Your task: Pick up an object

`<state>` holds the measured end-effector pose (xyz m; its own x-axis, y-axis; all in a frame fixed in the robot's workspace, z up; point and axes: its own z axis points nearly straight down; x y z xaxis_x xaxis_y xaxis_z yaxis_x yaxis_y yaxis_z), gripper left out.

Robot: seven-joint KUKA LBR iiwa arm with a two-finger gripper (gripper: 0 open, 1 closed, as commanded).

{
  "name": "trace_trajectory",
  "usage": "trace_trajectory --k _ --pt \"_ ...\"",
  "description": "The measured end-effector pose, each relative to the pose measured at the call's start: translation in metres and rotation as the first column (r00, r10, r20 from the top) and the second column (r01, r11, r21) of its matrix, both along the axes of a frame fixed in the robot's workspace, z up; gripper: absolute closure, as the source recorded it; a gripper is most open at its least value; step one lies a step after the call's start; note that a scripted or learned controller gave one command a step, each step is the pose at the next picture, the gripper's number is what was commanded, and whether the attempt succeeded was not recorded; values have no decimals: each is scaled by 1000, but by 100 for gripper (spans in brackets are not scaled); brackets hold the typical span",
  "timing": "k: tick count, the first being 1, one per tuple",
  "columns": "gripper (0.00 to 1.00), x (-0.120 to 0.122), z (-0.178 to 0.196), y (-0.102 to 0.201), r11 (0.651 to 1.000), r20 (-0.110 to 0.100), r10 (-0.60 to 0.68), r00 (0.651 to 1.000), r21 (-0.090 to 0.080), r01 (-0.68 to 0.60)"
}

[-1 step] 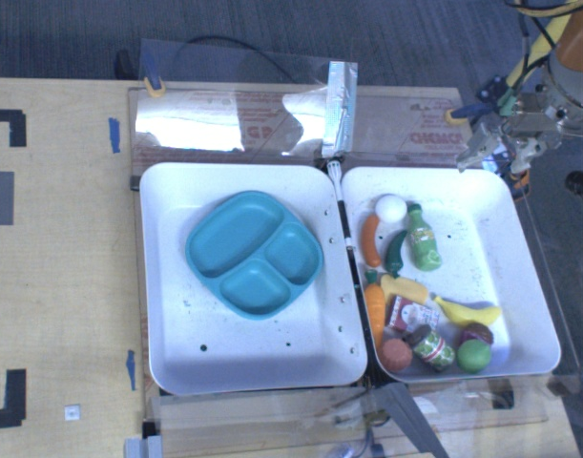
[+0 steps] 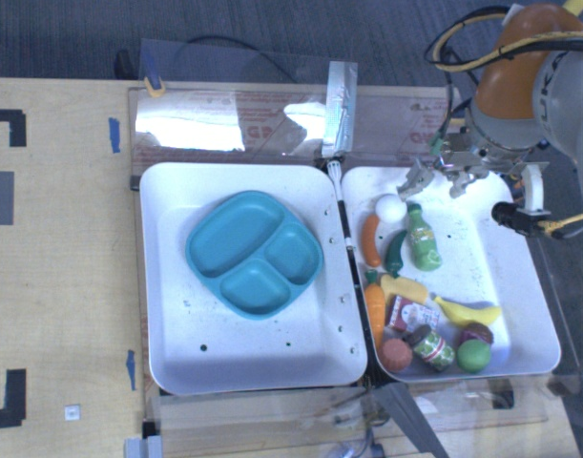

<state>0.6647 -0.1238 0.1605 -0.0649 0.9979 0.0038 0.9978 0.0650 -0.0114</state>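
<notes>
Green bottle (image 2: 423,241) with pale cap lies beside white egg (image 2: 390,208).

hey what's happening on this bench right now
A grey robot arm with an orange band reaches in from the right, its pincer at the far end of the right bin, just beyond a small green bottle and a white egg-like piece. That bin also holds toy food such as a banana, a carrot and a green ball. Nothing is visibly between the pincer's tips. The left bin holds a blue divided plate.
</notes>
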Motion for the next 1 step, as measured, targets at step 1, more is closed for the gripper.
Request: trace_trajectory --k 1 --pt "0 -8 -49 -9 1000 19 -17 1000 -4 17"
